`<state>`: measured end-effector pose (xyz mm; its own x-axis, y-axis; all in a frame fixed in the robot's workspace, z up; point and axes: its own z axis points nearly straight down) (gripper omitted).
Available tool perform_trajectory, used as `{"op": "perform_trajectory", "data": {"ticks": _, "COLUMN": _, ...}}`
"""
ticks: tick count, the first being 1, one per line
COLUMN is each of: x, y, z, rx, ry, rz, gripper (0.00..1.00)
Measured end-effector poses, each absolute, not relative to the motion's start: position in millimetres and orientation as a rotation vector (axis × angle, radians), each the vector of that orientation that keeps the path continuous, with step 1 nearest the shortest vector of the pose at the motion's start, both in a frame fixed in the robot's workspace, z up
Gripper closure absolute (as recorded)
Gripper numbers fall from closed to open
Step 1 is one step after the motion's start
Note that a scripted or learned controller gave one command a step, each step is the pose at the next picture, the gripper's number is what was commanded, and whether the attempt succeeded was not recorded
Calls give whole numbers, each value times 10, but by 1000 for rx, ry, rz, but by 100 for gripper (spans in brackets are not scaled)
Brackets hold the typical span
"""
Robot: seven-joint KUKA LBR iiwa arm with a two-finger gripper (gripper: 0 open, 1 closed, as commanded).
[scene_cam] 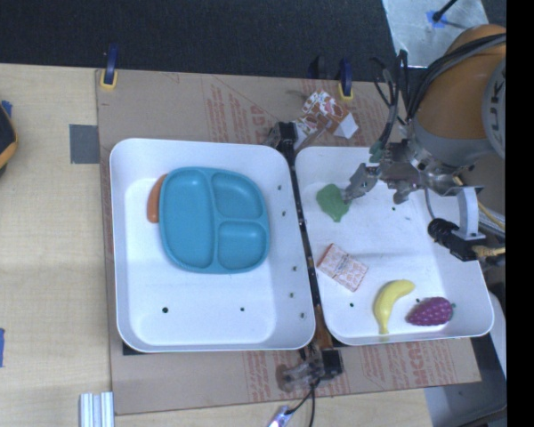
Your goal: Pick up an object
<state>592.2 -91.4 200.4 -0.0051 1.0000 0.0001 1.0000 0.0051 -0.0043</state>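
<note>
My gripper (354,188) hangs low over the right bin (481,278), its tip touching or just above the green toy (333,202), which lies just to its lower left; whether my gripper is spread or pinching, I cannot tell; the banana (390,302), the grapes (430,311) and a small red-and-white packet (342,267) lie well below it, nearer the bin's front.

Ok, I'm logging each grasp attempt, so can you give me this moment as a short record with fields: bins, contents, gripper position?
left bin: blue divided plate, with an orange item partly under its left edge
right bin: green toy, small red-and-white packet, toy banana, toy grape bunch
gripper: over the right bin's upper part, right next to the green toy
grasp: nothing seen held
</note>
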Motion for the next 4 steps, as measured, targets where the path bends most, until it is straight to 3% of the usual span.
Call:
{"op": "perform_trajectory", "data": {"ticks": 1, "x": 5187, "y": -1317, "z": 1596, "rx": -2215, "ry": -2224, "rz": 6, "gripper": 0}}
{"op": "perform_trajectory", "data": {"ticks": 2, "x": 5498, "y": -2128, "z": 1038, "rx": -2218, "ry": -2223, "rz": 4, "gripper": 0}}
{"op": "perform_trajectory", "data": {"ticks": 3, "x": 6187, "y": -2076, "z": 1967, "rx": -2217, "ry": -2226, "rz": 2, "gripper": 0}}
{"op": "perform_trajectory", "data": {"ticks": 4, "x": 5914, "y": -2010, "z": 1891, "rx": -2216, "ry": -2223, "rz": 6, "gripper": 0}}
